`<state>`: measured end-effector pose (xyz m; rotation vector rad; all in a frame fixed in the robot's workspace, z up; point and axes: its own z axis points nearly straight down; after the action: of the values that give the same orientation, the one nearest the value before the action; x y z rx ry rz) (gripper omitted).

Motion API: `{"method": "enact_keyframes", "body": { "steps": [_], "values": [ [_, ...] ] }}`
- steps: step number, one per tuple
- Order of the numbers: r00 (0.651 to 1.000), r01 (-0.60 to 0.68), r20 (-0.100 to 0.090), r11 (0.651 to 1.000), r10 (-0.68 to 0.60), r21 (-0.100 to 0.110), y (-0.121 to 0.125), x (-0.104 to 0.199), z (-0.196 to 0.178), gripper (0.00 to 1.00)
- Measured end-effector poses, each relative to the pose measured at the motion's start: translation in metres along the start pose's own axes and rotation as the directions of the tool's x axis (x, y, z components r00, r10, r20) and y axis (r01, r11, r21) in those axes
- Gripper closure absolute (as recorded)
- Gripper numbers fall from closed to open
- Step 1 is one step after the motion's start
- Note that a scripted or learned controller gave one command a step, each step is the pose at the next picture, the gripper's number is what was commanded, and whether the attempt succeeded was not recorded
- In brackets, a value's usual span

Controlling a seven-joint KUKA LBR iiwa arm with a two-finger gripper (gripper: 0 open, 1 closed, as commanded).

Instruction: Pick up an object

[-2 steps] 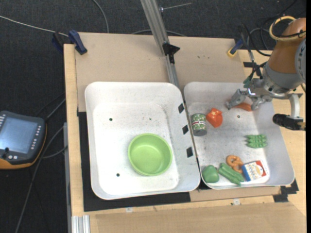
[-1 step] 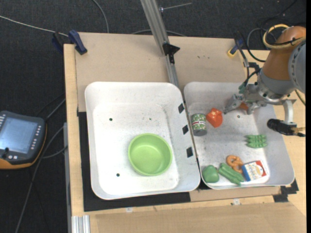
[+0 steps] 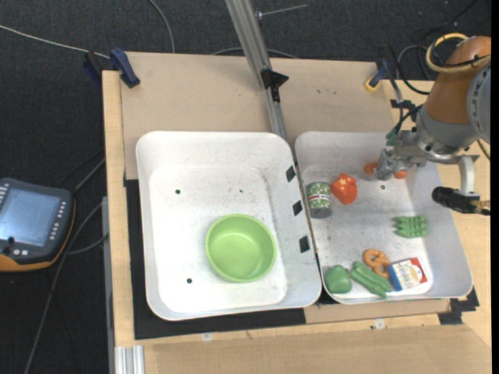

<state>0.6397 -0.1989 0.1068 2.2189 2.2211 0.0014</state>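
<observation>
Claw [image 3: 387, 167] low over far end of right shallow white plastic bin [image 3: 444, 267]; finger state not discernible. Small orange object [image 3: 371, 168] just beside claw tip. Red plastic pepper [image 3: 344, 188] and green-labelled can [image 3: 318, 199] nearby. Lime-green round bowl [image 3: 241, 247] in left white bin [image 3: 156, 209].

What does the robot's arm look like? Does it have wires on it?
The arm is rounded and grey with a big orange band above the wrist. Black cables run along it, and a yellow cable loops near its top. Its tool is small, dark grey metal with little orange-red bits at its sides.
</observation>
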Motion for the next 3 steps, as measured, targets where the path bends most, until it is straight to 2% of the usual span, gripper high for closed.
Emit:
{"method": "enact_keyframes", "body": {
  "steps": [2,3],
  "values": [
    [1.000,0.000,0.001,1.000,0.000,-0.003,0.007,-0.009,-0.100,1.00],
    [1.000,0.004,-0.002,1.000,-0.004,0.000,0.007,0.051,-0.106,1.00]
  ]
}}
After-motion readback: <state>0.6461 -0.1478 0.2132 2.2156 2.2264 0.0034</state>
